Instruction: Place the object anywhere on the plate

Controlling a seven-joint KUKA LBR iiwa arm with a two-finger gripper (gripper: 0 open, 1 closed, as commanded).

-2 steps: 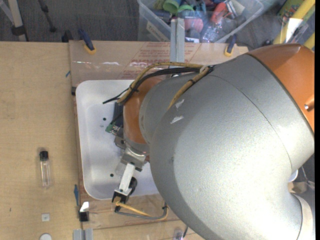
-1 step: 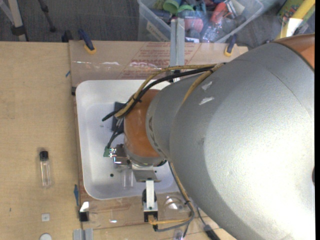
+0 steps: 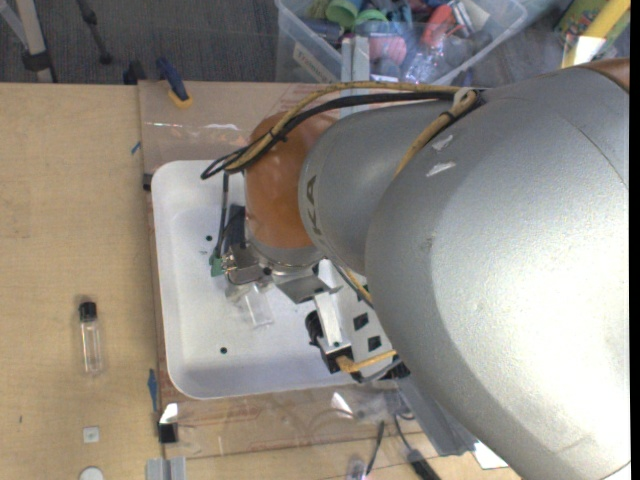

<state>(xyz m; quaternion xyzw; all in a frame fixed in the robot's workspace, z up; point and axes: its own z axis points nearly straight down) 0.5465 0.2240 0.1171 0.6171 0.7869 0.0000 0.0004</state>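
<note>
Over the white bin (image 3: 190, 268), gripper (image 3: 252, 303).

Single fixed camera: sitting above the bench (image 3: 60, 218) and looking down at a slant. Arm (image 3: 480, 248): reaching in from the right, passing so close under the lens that it is covering most of the right half. White bin (image 3: 185, 268): lying near frame centre, its left part showing past the arm. Far edge: a clear tub of mixed items (image 3: 400, 18) is appearing at the top, beyond the bench.
</note>
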